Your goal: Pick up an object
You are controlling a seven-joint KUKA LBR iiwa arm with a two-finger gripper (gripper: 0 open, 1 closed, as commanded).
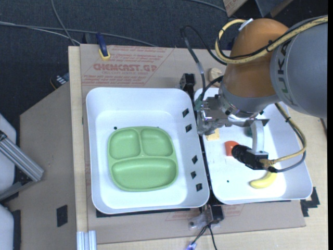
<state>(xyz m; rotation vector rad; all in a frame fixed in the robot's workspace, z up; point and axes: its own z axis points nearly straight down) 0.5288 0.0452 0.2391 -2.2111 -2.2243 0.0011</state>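
My gripper [209,121] hangs low over the left part of the right bin [291,139], under the grey and orange wrist that hides much of it. A small pale yellow piece [212,136] lies just in front of the gripper, close to the bin's left wall. A small orange-red object [230,148] sits a little to the right of that piece. A yellow banana [263,180] lies near the bin's front right corner, well apart from the gripper. I see nothing held in the gripper.
The left bin [99,119] holds a green divided plate [142,157] in its middle. The two bins meet at a ridge [200,139] right beside the gripper. Cables [62,20] trail over the dark floor behind the bench.
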